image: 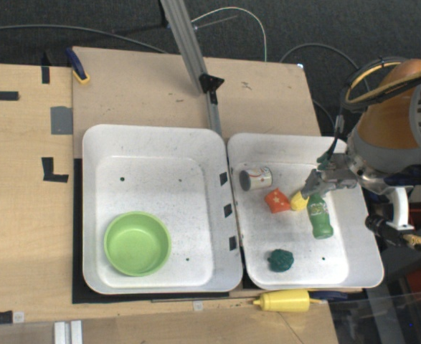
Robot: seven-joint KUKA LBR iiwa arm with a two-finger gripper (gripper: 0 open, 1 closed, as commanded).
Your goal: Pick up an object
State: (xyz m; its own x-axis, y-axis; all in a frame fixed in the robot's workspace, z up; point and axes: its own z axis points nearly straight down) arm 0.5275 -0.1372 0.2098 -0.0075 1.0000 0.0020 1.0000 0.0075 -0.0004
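Note:
The right bin (353, 267) holds several objects. A grey can (256, 178) lies on its side near the bin's left wall. To its right lie an orange-red piece (277, 202) and a small yellow piece (298, 201). A green bottle (320, 218) lies lengthwise right of those, and a dark green lump (281, 259) sits toward the front. My gripper (315, 185) hangs low over the bin, just above the yellow piece and the top end of the green bottle. Nothing is visibly held in it.
A light green bowl (137, 243) sits at the front left of the left bin (153, 145). A yellow bottle (285, 301) lies on the bench below the right bin. A metal pole (187, 34) slants in from the top, ending between the bins.

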